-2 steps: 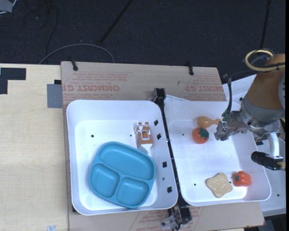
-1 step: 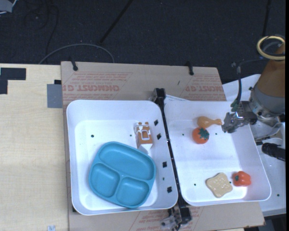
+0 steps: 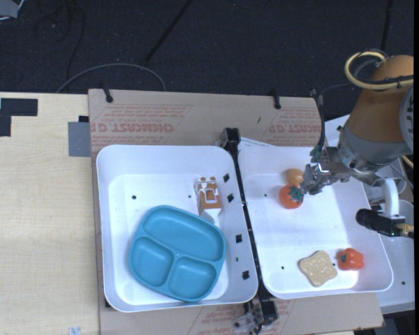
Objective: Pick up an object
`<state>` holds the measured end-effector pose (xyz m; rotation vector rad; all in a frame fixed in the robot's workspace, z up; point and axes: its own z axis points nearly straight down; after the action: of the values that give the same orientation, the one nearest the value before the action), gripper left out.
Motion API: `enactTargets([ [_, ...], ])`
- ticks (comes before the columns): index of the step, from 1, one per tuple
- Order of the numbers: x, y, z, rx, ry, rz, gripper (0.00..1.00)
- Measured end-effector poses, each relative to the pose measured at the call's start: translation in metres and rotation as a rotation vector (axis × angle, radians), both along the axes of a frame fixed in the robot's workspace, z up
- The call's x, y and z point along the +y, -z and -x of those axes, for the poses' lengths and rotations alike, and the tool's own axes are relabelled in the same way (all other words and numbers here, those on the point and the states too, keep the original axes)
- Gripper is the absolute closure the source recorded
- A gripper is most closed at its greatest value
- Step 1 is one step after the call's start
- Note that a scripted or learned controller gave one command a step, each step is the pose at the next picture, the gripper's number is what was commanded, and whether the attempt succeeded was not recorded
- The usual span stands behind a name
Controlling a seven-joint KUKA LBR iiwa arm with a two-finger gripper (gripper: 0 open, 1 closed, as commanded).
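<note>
Nearest me, a slice of toast [image 3: 317,268] and a small red pepper [image 3: 350,259] lay on the right bin's [image 3: 377,285] smooth white floor at about five o'clock. The blue, three-sectioned plastic plate [image 3: 176,252] filled the left bin [image 3: 112,208], a small orange-and-white toy [image 3: 209,194] at its one o'clock. Farther back, the gripper [image 3: 310,184] hung touching a round red tomato [image 3: 291,197]; its grip I could not make out.

We note the table [image 3: 35,208], pale wood, bearing a cardboard sheet [image 3: 195,117]; on the sheet two white bins sit side by side, left bin [image 3: 108,222], right bin [image 3: 377,278].
</note>
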<state>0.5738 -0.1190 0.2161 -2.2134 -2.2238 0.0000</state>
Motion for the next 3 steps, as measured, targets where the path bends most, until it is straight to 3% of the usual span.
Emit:
enactTargets([
  [3, 0.146, -0.011, 0.033, 0.002, 0.000, 0.001, 1.00],
])
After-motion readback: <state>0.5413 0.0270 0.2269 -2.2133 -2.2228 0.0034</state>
